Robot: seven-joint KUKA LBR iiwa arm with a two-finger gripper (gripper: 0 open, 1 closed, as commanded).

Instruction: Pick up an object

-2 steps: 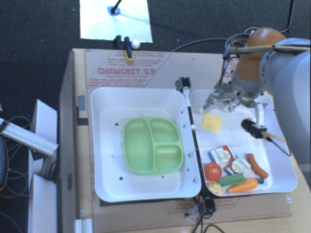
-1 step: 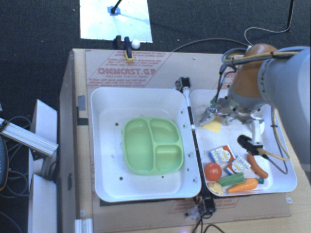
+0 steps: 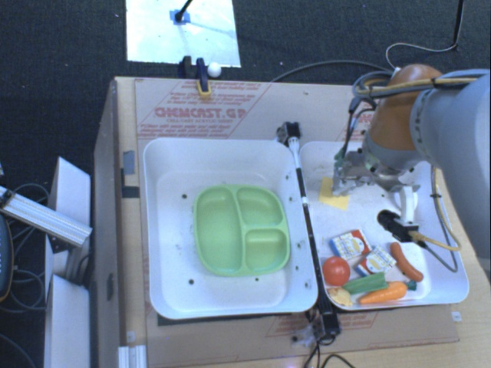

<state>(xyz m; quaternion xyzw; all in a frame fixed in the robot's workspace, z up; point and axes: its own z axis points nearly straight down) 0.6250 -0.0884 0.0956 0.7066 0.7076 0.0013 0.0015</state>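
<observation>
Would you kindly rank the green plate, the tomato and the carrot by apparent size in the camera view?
Largest by far: the green plate.
Then the carrot and the tomato, which look about alike. The carrot is longer and the tomato rounder, so I leave them unranked.

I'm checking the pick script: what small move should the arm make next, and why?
Probably lower a little onto the yellow slice: the gripper is right over it in the bin, while the tomato and carrot lie farther off.
</observation>
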